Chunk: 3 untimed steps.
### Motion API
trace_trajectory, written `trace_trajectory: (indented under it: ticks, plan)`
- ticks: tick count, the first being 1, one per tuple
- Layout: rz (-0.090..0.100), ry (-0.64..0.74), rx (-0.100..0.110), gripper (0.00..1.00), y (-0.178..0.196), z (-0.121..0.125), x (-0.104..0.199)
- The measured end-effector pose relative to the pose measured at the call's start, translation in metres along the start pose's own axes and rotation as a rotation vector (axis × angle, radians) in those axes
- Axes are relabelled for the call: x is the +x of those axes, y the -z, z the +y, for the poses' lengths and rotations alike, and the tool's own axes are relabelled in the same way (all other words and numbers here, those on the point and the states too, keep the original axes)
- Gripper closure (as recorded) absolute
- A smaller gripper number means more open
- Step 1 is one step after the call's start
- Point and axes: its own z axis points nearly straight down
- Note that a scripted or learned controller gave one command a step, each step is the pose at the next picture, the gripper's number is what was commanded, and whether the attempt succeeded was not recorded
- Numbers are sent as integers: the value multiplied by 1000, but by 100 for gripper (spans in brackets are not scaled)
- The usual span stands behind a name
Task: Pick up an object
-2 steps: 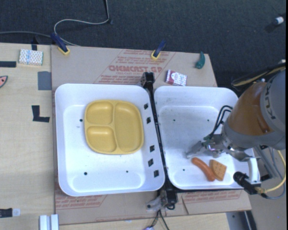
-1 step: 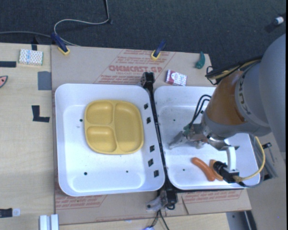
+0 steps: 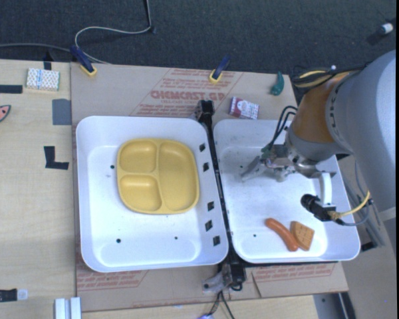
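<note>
Arm (image 3: 359,111) bent over right bin (image 3: 253,244), end effector (image 3: 256,170) low

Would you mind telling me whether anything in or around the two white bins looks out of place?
Nothing looks spilled or damaged. The yellow divided plastic plate sits slightly rotated in the left white bin; the orange carrot-like stick and tan cracker-like square lie touching in the right white bin.

Wooden bench (image 3: 26,198), cardboard sheet (image 3: 173,88), two white bins (image 3: 93,244)
</note>
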Motion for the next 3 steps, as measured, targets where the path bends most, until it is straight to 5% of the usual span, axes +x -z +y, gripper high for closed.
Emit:
trace_trajectory:
  ticks: [1,2,3]
  plan:
    - [0,-1,3,0,0,-30,31]
    - [0,-1,1,0,0,-66,26]
    - [1,0,1,0,0,-16,-4]
